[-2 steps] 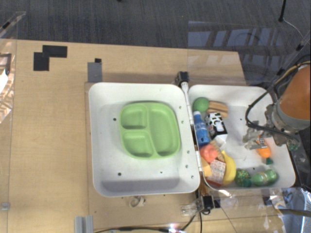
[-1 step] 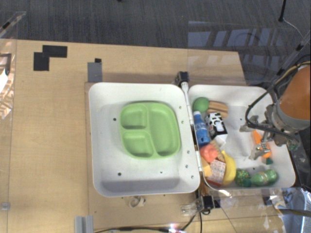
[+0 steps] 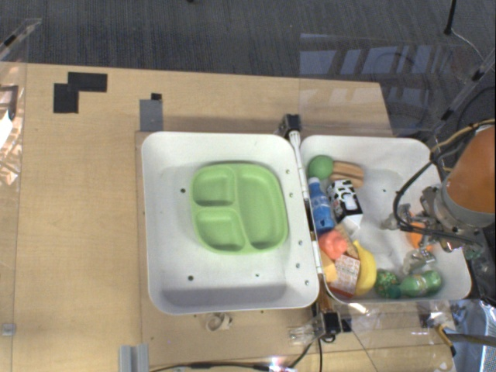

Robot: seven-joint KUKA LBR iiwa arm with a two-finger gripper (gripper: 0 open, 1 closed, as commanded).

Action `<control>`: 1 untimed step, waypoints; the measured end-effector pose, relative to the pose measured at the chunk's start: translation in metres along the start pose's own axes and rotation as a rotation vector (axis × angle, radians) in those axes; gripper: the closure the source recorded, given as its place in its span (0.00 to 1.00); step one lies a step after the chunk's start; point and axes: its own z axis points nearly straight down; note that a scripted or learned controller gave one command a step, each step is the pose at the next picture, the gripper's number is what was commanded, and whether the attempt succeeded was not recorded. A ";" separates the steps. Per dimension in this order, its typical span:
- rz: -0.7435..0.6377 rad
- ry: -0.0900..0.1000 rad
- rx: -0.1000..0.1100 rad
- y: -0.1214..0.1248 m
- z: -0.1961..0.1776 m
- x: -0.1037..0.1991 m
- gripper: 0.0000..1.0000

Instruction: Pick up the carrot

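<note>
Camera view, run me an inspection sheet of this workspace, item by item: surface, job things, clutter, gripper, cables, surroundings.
Surface: wooden bench bearing two white bins, left bin and right bin.
Job's things: an orange bit beneath the arm may be the carrot; too hidden to confirm.
Clutter: green tray in the left bin; in the right bin a green ball, blue bottle, banana and green vegetables along the left and near walls.
Gripper: gripper low over the right bin's right end; whether it holds anything cannot be told.
Cables: black cables looping off the arm; wires at the near bench edge.
Surroundings: grey carpet; black tape marks on the bench.
</note>
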 end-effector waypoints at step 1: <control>0.184 0.004 -0.002 -0.012 0.002 -0.054 0.00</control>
